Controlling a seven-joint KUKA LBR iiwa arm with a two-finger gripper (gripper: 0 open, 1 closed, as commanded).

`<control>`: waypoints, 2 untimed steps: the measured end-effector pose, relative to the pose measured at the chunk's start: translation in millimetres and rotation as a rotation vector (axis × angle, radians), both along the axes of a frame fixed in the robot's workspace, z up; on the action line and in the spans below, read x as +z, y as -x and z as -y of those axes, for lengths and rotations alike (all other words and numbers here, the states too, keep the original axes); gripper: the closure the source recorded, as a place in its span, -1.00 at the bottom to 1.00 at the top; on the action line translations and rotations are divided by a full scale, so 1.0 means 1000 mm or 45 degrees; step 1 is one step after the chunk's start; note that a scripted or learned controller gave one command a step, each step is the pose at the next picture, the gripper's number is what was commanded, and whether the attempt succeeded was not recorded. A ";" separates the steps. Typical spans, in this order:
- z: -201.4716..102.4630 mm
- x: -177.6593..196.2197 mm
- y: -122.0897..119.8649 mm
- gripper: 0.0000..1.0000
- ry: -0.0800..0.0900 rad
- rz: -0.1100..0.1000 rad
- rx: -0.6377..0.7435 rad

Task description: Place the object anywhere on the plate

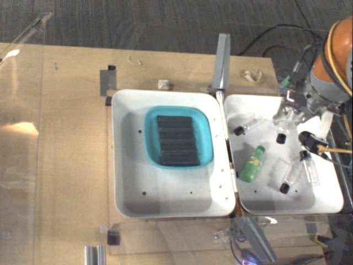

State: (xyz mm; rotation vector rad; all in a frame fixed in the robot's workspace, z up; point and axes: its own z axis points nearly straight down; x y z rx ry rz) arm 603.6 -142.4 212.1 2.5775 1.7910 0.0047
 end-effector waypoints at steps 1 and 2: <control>-0.044 -0.060 0.029 1.00 0.000 0.000 0.211; -0.115 -0.027 0.054 1.00 -0.001 0.001 0.287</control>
